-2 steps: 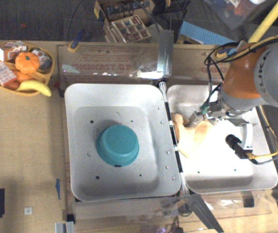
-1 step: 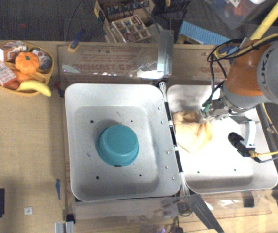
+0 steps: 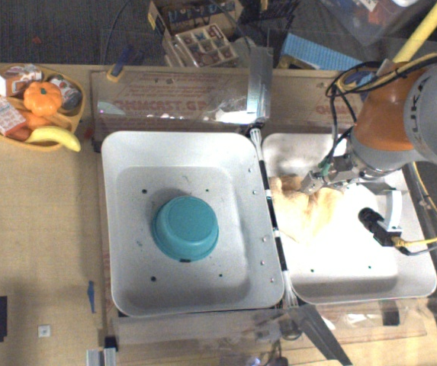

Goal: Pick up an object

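White bin (image 3: 355,280), cloth (image 3: 310,208) lengthwise down-left.

I see a matt plastic teal bowl (image 3: 186,227), smooth glossy white bins (image 3: 119,166), a soft crumpled cream cloth (image 3: 313,208).

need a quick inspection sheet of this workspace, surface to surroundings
surface: two shallow white bins side by side on a wooden bench
job's things: teal round plastic bowl upside down in left bin; crumpled cream cloth in right bin
clutter: basket of toy fruit at bench corner
grippers: gripper low over the cloth
cables: yellow and black cables along the arm
surroundings: crates and boxes on dark floor
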### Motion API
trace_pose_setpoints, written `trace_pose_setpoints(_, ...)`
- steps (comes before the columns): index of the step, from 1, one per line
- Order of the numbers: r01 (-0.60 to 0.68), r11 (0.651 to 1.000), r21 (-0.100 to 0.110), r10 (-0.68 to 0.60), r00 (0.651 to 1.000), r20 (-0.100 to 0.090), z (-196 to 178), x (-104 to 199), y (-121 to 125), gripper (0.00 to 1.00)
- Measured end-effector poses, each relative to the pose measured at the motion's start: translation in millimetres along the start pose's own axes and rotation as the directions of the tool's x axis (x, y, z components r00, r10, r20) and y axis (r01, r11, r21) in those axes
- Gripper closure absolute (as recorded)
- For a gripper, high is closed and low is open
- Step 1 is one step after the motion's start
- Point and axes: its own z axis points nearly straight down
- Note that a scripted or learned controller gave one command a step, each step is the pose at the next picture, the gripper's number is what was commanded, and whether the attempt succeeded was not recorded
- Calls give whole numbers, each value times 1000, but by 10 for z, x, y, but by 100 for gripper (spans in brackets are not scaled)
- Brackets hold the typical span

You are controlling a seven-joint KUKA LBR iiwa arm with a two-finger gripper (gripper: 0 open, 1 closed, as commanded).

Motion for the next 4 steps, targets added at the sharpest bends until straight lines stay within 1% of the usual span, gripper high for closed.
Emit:
trace_pose_setpoints(1,57,998,7,-57,998,1,131,97,6,0)
trace_pose_setpoints(2,-249,969,13,248,969,3,-92,-20,586,0)
trace_pose_setpoints(3,-167,986,17,167,986,0,-249,52,-42,0)
trace_pose_setpoints(4,-114,993,8,114,993,1,137,169,72,0)
